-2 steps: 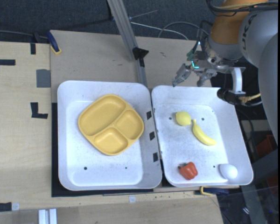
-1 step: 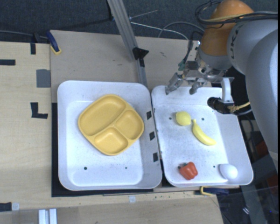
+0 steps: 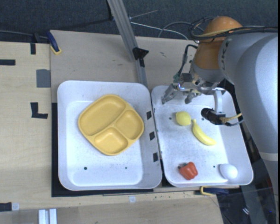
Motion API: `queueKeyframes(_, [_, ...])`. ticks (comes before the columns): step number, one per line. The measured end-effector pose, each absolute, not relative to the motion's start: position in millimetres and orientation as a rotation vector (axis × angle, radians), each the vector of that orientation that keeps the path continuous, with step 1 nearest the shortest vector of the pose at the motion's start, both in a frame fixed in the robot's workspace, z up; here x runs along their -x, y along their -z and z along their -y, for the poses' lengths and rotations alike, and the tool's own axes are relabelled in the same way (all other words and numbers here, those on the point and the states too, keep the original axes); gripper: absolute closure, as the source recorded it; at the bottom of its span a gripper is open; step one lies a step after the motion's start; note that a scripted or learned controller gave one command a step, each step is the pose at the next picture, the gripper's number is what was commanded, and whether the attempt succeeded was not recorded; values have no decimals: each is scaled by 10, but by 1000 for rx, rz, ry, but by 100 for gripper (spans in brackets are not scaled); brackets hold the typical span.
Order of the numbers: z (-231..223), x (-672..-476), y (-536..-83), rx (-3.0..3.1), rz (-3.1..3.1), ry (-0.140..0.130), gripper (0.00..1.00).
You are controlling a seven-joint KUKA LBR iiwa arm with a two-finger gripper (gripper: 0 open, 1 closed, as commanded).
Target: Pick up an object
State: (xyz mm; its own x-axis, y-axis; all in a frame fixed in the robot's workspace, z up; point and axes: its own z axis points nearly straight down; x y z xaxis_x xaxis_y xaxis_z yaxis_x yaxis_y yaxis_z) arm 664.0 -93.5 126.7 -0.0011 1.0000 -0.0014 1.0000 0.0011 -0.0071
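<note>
My gripper (image 3: 178, 95) hangs over the far end of the right bin (image 3: 238, 146), its two fingers spread apart with nothing between them. Just below it lies a yellow lemon (image 3: 183, 118). A yellow banana (image 3: 202, 134) lies to the lemon's right, slanting toward the bin's middle. A red pepper (image 3: 188, 170) sits near the bin's front edge, and a white egg-like ball (image 3: 228, 171) rests in the front right corner.
The left bin (image 3: 70, 157) holds a yellow divided plate (image 3: 110, 124). A grey metal rod (image 3: 126, 29) slants down from the top toward the gap between the bins. The arm's grey body fills the right side above the right bin.
</note>
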Motion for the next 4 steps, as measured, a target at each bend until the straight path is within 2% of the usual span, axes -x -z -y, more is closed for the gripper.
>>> queueKeyframes(1, [929, -6632, -860, 2218, 2224, -6, 0])
queueKeyframes(2, [918, -6639, -983, 2216, 2225, -3, 100])
queueKeyframes(3, [906, -6574, -1583, 2222, 2225, 5, 100])
queueKeyframes(4, [934, -6621, -2214, 2223, 2227, 6, 100])
